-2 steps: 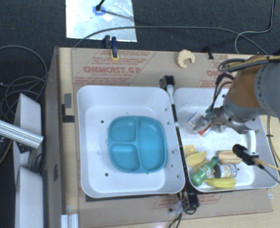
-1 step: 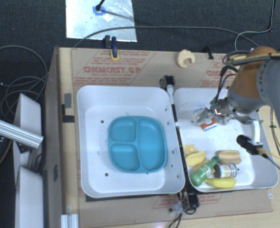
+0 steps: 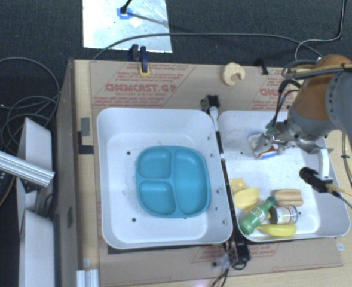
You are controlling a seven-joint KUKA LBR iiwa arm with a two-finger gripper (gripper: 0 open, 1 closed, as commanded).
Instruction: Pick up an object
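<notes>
My gripper point(image 3: 263, 144) is low in the far part of the right bin point(image 3: 331, 211), near its left wall. A small red and blue object point(image 3: 271, 155) lies just under and beside it; I cannot see whether it is held. At the near left of this bin lie two yellow pieces point(image 3: 245, 196), a green bottle point(image 3: 255, 216), a tan cylinder point(image 3: 287, 196), a brown bottle point(image 3: 287, 214) and a yellow banana point(image 3: 278, 230). The gripper is well apart from that cluster.
The left bin point(image 3: 119, 154) holds a blue divided plate point(image 3: 171, 180). A cream object point(image 3: 233, 73) lies on the cardboard behind the bins. The arm point(image 3: 325, 103) reaches in from the right over the right bin's far corner.
</notes>
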